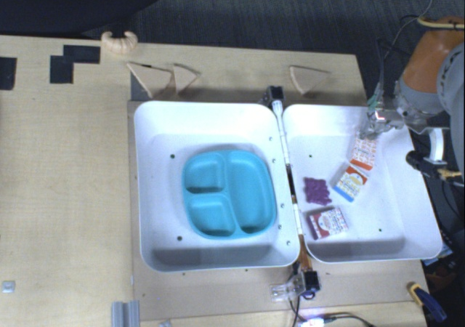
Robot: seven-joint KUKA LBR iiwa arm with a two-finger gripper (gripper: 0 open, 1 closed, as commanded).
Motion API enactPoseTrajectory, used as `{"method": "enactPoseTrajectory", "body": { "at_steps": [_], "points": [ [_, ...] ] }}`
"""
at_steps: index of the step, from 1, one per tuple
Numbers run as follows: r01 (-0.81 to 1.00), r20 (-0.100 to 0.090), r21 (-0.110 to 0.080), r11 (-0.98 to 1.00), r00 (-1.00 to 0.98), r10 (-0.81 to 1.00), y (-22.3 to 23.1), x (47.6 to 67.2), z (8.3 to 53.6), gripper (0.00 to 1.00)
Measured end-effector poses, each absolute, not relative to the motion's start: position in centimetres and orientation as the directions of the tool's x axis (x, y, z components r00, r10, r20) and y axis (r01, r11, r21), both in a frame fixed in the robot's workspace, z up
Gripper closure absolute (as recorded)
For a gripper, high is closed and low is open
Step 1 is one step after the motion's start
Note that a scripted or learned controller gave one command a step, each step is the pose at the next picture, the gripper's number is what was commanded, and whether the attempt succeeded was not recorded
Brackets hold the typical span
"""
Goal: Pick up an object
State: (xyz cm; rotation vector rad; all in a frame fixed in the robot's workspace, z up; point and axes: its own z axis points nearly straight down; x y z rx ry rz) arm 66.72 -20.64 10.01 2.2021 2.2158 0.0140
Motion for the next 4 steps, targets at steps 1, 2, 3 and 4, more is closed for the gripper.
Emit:
{"method": "enactPoseTrajectory", "body": {
  "at_steps": [1, 2, 3, 4],
  "points": [
    [1.0, 0.0, 0.006, 0.006, -0.006, 1.0, -20.5, 66.4, 9.4, 0.0],
    [1.0, -0.002, 0.011, 0.01, -0.01, 1.0, -20.4, 66.6, 10.6, 1.0],
    [1.0, -0.002, 0.01, 0.011, -0.011, 1.0, -20.4, 66.5, 10.6, 0.0],
    [1.0, -0.001, 0.004, 0.003, -0.003, 1.0, -17.3, 56.5, 8.6, 0.0]
  ]
}}
